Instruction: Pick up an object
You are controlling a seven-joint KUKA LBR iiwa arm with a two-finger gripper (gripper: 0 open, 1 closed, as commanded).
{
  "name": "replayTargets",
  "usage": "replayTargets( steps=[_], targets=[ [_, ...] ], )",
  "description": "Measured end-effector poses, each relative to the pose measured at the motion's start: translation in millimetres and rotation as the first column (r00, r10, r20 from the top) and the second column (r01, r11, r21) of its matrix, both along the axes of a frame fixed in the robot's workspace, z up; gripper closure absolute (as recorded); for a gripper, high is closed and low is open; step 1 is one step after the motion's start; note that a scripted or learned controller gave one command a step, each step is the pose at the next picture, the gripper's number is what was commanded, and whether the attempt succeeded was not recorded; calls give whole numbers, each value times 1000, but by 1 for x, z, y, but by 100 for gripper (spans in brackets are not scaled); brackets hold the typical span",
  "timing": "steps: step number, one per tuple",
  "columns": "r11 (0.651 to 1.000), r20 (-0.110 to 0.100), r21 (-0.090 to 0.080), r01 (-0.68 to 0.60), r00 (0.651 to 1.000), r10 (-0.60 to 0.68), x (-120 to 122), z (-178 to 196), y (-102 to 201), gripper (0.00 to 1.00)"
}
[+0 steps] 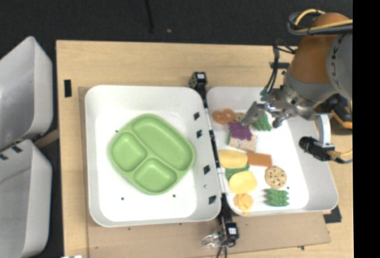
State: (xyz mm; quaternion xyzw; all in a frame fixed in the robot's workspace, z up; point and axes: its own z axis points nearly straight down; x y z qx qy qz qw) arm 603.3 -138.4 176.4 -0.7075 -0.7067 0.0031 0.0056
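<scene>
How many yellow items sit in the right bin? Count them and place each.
2. One yellow item lies against the bin's left wall, the other just below it. More may hide under the pile.

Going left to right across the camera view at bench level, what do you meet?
Green divided plate in the left bin → yellow toy food → round cookie → right bin's far wall.

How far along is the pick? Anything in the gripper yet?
Done: the gripper is over the right bin, above the toy food near the purple piece and pretzel. In hand: nothing visibly between its fingers. Left: grasp and lift an item. The green tray sits in the left bin.
</scene>
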Motion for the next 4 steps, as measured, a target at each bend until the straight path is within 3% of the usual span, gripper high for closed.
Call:
replayTargets(
  steps=[1,2,3,4],
  targets=[
    [1000,6,-2,2,1000,-2,-55,-80,40,0],
    [1000,21,-3,-7,1000,7,-89,31,124,0],
    [1000,16,-4,1,1000,-1,-89,35,120,100],
    [1000,16,-4,4,1000,-4,-88,45,119,100]
  ],
)
